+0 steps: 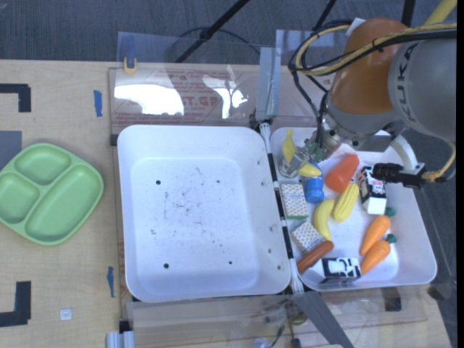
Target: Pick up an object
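In the right bin's (417, 256) near end I see a hot dog (315, 255) beside a small black-and-white box (341, 268), with two toy carrots (375, 241) just right of them. Further back lie a yellow corn cob (345, 201), a banana (322, 218) and a blue cylinder (313, 190), crowded and touching. At the far end my gripper (313, 151) hangs low over a yellow piece (309, 170) near the bin's left wall; I cannot tell from this angle how it is set. I judge these toys light, stiff and smooth plastic, likely to slip, so I'd grip the yellow piece across its narrow middle. The left bin (134, 143) sits alongside.
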Robot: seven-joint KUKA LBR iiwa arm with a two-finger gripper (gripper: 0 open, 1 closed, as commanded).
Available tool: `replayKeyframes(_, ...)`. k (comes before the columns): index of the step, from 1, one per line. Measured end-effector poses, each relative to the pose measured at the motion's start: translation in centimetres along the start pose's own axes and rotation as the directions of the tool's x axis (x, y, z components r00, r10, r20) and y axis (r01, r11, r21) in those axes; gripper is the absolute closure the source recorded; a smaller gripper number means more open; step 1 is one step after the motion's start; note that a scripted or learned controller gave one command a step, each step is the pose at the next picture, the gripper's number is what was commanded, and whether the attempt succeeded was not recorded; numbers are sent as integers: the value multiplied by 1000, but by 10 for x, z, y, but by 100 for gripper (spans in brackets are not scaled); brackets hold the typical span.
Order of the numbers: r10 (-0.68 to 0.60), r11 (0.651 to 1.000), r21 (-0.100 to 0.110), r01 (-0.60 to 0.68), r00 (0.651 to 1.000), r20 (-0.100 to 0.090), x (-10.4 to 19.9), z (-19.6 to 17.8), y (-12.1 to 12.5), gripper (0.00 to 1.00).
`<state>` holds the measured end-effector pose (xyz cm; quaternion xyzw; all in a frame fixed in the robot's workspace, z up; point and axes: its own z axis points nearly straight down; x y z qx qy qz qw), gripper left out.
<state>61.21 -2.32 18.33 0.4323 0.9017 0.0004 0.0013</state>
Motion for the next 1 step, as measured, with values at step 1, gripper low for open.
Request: replayKeyframes(1, 332, 943, 5, -332, 943, -2, 9, -3, -7, 100)
